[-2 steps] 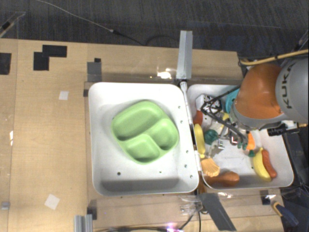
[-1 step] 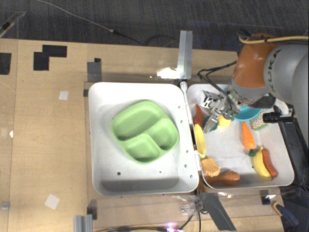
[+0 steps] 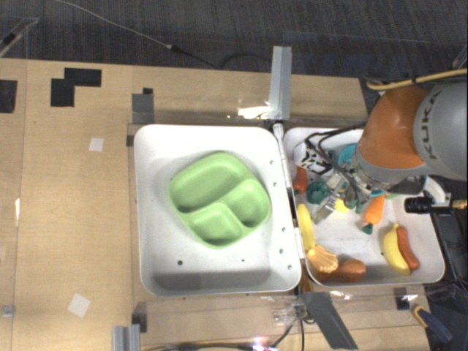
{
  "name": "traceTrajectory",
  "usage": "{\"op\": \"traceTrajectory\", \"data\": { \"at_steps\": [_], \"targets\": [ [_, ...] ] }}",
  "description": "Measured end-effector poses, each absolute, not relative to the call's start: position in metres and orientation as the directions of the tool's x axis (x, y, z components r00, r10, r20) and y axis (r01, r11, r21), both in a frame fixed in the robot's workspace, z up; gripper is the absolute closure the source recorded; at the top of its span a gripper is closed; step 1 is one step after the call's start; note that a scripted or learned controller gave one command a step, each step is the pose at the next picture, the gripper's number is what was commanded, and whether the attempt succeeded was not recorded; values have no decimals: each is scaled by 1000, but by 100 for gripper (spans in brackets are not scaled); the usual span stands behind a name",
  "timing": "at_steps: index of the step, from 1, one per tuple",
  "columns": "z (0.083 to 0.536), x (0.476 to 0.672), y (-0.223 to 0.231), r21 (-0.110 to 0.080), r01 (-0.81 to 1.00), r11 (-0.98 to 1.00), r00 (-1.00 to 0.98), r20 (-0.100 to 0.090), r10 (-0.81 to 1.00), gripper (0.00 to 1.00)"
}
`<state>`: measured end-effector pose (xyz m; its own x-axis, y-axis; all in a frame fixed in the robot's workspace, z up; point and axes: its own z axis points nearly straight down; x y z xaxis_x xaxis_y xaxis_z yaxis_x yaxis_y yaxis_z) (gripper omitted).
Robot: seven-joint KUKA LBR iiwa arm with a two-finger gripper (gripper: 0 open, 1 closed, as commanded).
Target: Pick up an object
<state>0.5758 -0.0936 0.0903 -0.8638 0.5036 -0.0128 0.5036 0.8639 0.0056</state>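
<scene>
My gripper (image 3: 327,209) hangs low among the toy food in the right bin (image 3: 428,273), nothing lifted yet, finger state I cannot tell.

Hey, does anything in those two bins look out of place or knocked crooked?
The green divided plate in the left bin lies turned at an angle to the bin's walls. In the right bin the toy food is scattered loosely, with a banana and a sausage pressed side by side. Nothing looks spilled or broken.
</scene>
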Motion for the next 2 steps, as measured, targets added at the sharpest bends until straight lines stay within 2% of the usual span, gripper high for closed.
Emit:
{"op": "traceTrajectory", "data": {
  "at_steps": [1,2],
  "targets": [
    [90,587,-90,3,430,903,-903,-15,430,0],
    [90,589,-88,0,412,911,-911,-16,412,0]
  ]
}}
